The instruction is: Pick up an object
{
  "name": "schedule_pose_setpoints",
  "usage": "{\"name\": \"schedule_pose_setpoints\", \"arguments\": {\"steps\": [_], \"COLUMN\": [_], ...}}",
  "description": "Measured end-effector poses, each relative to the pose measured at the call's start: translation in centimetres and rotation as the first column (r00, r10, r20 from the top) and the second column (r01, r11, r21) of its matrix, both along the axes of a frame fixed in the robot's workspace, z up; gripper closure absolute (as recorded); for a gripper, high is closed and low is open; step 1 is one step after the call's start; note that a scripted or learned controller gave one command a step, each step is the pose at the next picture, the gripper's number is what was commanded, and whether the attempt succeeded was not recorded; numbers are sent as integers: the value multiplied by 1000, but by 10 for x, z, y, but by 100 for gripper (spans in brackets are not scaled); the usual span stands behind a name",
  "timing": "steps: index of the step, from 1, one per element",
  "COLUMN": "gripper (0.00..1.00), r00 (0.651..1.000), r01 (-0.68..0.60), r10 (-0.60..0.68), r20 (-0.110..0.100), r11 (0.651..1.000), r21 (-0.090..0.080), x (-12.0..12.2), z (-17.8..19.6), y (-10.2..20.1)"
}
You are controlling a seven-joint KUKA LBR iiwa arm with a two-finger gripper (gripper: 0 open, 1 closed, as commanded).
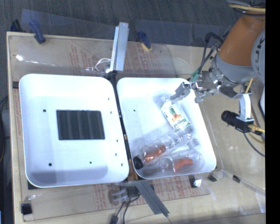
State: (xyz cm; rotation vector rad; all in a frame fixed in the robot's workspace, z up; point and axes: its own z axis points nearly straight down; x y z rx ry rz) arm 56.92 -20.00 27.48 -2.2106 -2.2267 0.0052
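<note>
I count roughly 3 clear plastic bottles [170, 153] piled in the near end of the right bin [130, 97] — 2 show orange-red inside, and 1 has a dark cap pointing at the divider. Further up lies another clear bottle with a white-and-orange label [176, 115], tilted on its side — just above the heap.

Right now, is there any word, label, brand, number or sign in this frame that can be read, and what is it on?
Label on the clear bottle in the right bin: white with orange and green print, too blurred to read.
Red lettering across the bench sheet: too faint and small to read.
Dark letters on the arm's grey shell: cut off at the edge, unreadable.
Nothing here reads clearly.
</note>
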Motion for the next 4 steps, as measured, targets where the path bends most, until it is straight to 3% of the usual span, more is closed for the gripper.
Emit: {"name": "schedule_pose_setpoints", "arguments": {"steps": [1,2,3,4], "gripper": [0,0,0,0], "r00": [993,996,971,972], "r01": [-115,-91,-238,-236], "r10": [115,91,238,236], "r20": [0,4,8,4], "r11": [993,996,971,972], "r21": [1,0,-2,0], "x": [24,8,29,20], "z": [-78,-33,-159,-125], "y": [-9,-11,-10,-11]}}
